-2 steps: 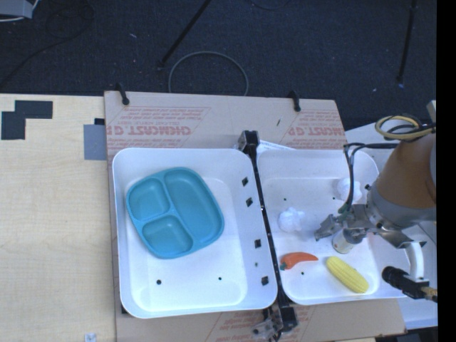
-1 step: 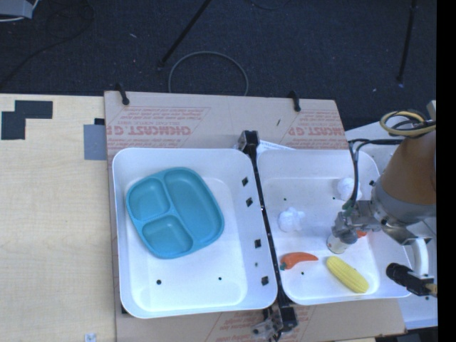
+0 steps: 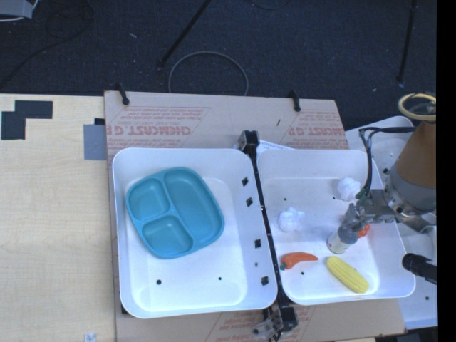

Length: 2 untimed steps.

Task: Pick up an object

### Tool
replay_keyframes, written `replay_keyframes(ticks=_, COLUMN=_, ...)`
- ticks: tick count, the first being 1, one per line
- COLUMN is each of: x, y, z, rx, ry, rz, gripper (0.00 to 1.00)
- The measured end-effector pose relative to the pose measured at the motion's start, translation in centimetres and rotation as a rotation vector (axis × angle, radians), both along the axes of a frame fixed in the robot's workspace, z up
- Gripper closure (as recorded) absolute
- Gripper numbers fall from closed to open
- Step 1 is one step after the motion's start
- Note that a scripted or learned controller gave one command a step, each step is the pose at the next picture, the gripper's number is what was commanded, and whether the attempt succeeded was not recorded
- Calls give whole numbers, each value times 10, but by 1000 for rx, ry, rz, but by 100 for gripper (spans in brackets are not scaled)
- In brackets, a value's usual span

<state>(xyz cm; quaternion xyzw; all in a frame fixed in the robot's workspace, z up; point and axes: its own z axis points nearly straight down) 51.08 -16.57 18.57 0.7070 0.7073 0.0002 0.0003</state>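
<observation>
On the left sits the left bin (image 3: 135, 283), holding a blue divided plate (image 3: 174, 211) with three compartments, tilted slightly within it; a black divider (image 3: 260, 226) runs between this bin and the right bin (image 3: 313, 169); inside the right bin, near its left side, lies a small white crumpled object (image 3: 290, 219); below it, toward the front, lies an orange carrot (image 3: 299, 259) with a green tip; further right, along the front wall, lies a yellow corn cob (image 3: 348, 273); a second white object (image 3: 348, 187) sits higher up; the gripper (image 3: 342, 241) hangs just above the corn; whether it is parted or closed I cannot tell.
</observation>
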Motion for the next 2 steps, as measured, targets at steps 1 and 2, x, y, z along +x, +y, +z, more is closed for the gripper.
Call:
replay_keyframes(ticks=1, x=0, y=-1, z=18, rx=0, ry=1, rz=0, gripper=100)
replay_keyframes(ticks=2, x=5, y=42, z=18, rx=3, ry=4, rz=3, gripper=100)
